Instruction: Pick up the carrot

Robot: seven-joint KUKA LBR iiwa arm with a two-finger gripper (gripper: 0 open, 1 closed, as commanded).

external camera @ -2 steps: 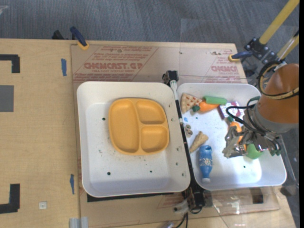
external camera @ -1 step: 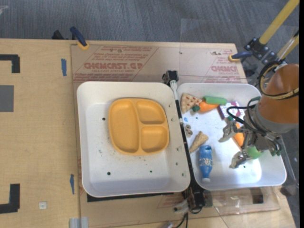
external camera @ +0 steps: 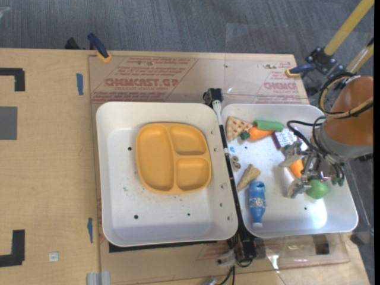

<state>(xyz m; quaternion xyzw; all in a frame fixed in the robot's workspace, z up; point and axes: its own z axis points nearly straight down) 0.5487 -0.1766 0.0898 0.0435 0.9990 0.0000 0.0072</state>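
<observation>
Carrot (external camera: 259, 133) lies at the right bin's (external camera: 338, 218) far edge, beside a pizza slice (external camera: 238, 127). End effector (external camera: 303, 180), nearby, grip state indeterminate.

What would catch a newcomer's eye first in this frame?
The yellow divided plate stands out, sitting alone in the left bin. In the right bin, the gripper is down among toys near a green ball, while the carrot lies apart, near the bin's far edge beside a pizza slice.

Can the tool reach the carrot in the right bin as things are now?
Probably yes. The carrot lies uncovered near the bin's far edge, beside a pizza slice, and the tool hangs over the same bin.
</observation>
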